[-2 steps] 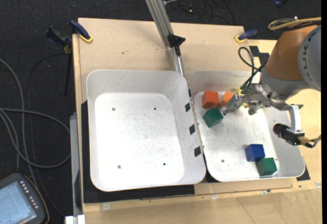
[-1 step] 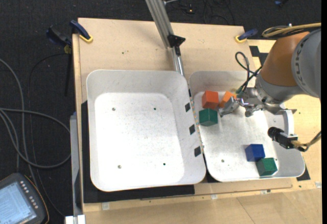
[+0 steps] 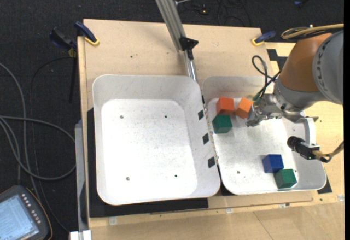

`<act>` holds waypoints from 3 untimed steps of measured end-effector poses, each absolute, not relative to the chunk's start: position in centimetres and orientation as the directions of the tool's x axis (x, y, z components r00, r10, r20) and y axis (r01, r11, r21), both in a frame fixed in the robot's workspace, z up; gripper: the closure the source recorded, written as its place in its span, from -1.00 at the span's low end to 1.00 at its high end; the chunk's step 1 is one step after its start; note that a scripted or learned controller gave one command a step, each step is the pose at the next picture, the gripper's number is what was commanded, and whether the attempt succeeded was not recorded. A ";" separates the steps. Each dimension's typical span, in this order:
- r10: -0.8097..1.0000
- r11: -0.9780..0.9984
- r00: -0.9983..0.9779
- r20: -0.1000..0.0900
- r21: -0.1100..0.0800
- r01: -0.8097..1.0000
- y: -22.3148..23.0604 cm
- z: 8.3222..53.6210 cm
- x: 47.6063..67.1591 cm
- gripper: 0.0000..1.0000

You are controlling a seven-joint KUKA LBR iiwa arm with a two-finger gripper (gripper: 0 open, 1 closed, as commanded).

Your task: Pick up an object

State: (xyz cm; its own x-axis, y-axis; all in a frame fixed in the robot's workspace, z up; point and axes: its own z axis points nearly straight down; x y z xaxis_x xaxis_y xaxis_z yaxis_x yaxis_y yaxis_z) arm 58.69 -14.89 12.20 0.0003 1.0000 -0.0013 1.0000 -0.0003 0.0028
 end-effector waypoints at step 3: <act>1.000 0.004 -0.004 -0.002 0.008 1.000 -13.4 29.5 60.0 1.00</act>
